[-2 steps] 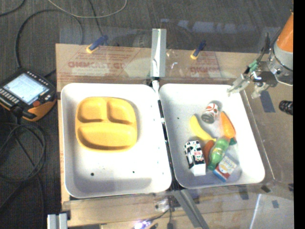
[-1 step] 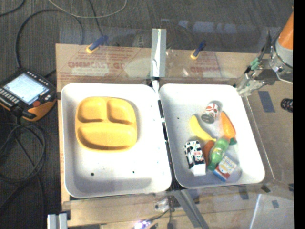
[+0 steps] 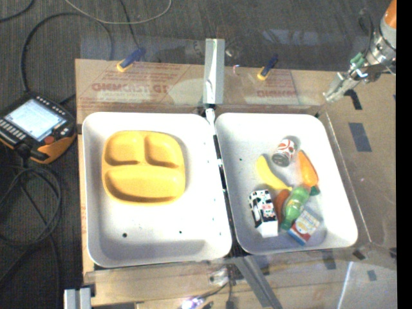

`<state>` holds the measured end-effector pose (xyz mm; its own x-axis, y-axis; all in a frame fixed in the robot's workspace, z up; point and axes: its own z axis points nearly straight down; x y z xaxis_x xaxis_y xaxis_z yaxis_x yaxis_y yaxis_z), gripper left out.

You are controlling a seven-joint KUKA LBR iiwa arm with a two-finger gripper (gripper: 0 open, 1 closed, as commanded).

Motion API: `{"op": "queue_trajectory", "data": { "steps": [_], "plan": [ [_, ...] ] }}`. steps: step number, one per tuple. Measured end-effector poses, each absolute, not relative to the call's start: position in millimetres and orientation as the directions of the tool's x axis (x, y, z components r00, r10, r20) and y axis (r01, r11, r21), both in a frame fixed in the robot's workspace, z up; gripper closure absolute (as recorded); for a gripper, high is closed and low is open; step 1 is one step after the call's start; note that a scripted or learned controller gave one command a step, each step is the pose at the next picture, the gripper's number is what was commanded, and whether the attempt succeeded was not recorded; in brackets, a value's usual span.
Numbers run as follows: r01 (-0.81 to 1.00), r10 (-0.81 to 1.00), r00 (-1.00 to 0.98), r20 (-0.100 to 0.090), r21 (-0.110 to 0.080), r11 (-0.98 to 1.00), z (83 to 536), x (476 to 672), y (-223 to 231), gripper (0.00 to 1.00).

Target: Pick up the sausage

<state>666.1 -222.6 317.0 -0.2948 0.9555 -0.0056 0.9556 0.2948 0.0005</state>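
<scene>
The sausage (image 3: 282, 200) is a short red-brown piece in the right bin (image 3: 270, 118). It lies between a black-and-white carton (image 3: 263, 211) and a green bottle (image 3: 295, 205), and the bottle covers part of it. My gripper (image 3: 339, 92) hangs outside the bin, above the bench past the bin's far right corner, well away from the sausage. It carries nothing that I can see.
Around the sausage lie a yellow banana (image 3: 269, 174), an orange carrot (image 3: 308, 167), a small can (image 3: 285, 151) and a colourful box (image 3: 304, 227). The left bin (image 3: 154, 237) holds a yellow divided tray (image 3: 145, 166). A teach pendant (image 3: 35, 126) lies off the bench at the left.
</scene>
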Motion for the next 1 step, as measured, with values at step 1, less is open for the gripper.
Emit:
{"op": "queue_trajectory", "data": {
  "steps": [1],
  "plan": [
    [0.955, 0.955, -0.296, -0.01, 0.0, 0.296, 326.8, 667.0, -221.8, 1.0]
  ]
}}
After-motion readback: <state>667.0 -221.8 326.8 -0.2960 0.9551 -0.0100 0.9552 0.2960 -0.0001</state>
